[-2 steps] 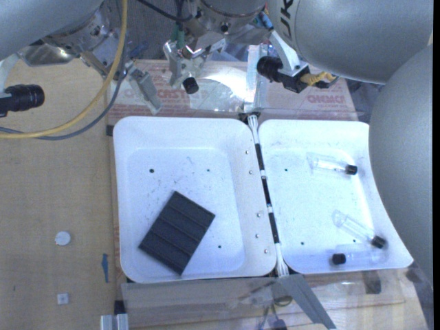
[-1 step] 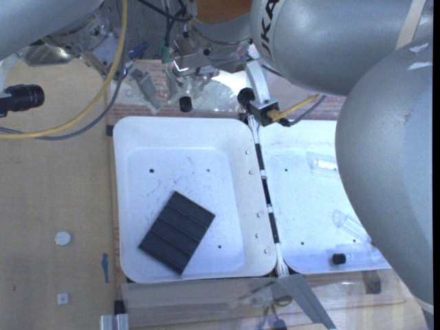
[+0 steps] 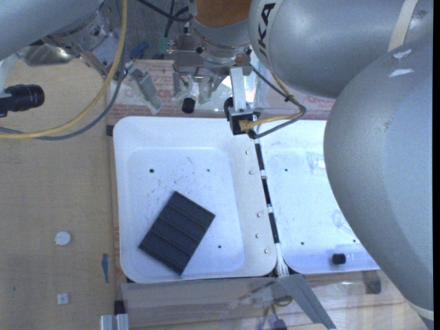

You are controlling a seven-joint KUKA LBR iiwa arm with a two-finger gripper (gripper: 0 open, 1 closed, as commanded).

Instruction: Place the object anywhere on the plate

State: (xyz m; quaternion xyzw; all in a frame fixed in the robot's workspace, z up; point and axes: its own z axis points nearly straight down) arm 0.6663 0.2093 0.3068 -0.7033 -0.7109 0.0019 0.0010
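Observation:
A dark grey ribbed rectangular plate (image 3: 177,232) lies tilted on the floor of the left bin (image 3: 137,150), toward its near left corner. A small black object (image 3: 338,258) rests in the right bin (image 3: 302,184) near its front rim, partly beside the arm's large grey link. My gripper (image 3: 198,91) hangs below the orange wrist band at the top of the camera view, over the far rim of the left bin, well away from both the plate and the small object. A small black round part (image 3: 188,105) shows at its lower end.
The big grey arm links (image 3: 371,150) cover the right side of the right bin. A cable with a black connector (image 3: 242,122) hangs by the divider between the bins. Yellow cables (image 3: 82,115) and a black cylinder (image 3: 20,98) sit at the left on the bench.

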